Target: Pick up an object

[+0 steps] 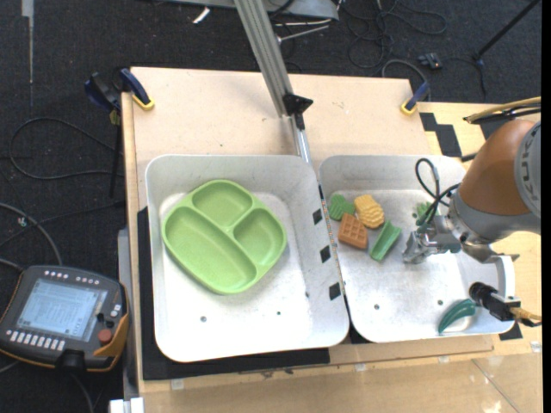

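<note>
Nearest the camera, at the lower left of the frame, a pendant [62, 315] with a lit screen lay on the dark floor beside the bench [215, 110]. Two white bins sat side by side on the bench. In the left bin [172, 317], left of centre, lay a green divided plate [225, 235], flat, with three compartments.

Toys were clustered in the upper left part of the right bin [387, 317]: a dark green piece [340, 206], just right of it a yellow corn piece [370, 212], below them a brown waffle [352, 231], and a green pod [385, 241] lying at a slant just right of the waffle. A teal pepper [455, 314] lay apart near the lower right corner of that bin.

At the right of the frame the arm [504, 183] reached over the right bin, and the gripper [419, 249] was down at the bin floor, right of the pod and near it. How far its fingers were parted could not be told, and nothing could be made out between them. A small green bit [425, 211] showed just above the gripper.

A metal pole [267, 46] crossed the top centre at a slant.
</note>
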